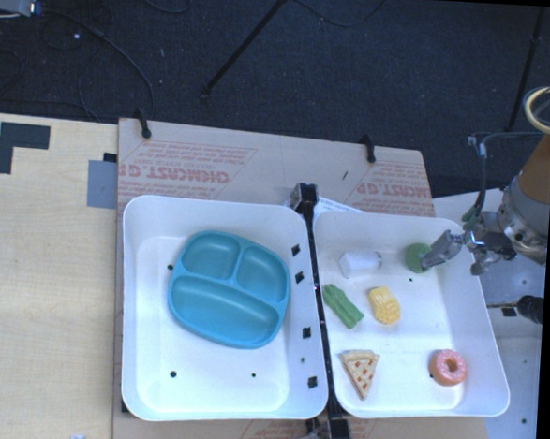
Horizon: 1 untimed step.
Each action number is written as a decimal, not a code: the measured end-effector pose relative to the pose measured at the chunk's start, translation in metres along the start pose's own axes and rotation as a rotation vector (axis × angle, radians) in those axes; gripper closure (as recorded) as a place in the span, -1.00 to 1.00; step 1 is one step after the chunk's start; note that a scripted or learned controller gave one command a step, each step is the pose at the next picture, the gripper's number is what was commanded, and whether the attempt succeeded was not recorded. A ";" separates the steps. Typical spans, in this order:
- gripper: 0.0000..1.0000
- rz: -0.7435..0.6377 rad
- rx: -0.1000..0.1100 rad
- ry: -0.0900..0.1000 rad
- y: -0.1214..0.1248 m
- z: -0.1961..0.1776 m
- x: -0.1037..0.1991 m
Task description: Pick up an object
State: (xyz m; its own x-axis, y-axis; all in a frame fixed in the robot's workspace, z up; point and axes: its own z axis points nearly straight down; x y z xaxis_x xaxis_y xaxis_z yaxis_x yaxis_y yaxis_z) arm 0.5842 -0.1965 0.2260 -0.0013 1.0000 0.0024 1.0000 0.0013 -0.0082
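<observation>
A pale surface (36, 272) bore two white bins; the tool (453, 250), its spread impossible to tell, hovered beside a green object (415, 257); approach underway, descent and closing seemingly next.

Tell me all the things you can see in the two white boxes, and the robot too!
left bin: 1, white, left half of the bench
right bin: 1, white, beside the left bin
divided plate: 1, blue, in the left bin
cup: 1, white, on its side, right bin, far part
green round toy: 1, green, right bin, far part, by the gripper
green stick toy: 1, green, right bin, near the divider
corn: 1, yellow, right bin, middle
pizza slice: 1, tan and red, right bin, near edge
doughnut: 1, pink, right bin, near right corner
gripper: 1, grey, over the right bin's far right edge
</observation>
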 end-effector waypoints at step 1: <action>-1.00 0.000 0.005 0.002 -0.002 0.048 0.005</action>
State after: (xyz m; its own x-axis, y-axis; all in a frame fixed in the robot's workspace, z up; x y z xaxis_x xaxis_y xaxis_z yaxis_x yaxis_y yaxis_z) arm 0.5818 -0.1912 0.1777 -0.0016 1.0000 0.0039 0.9999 0.0017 -0.0128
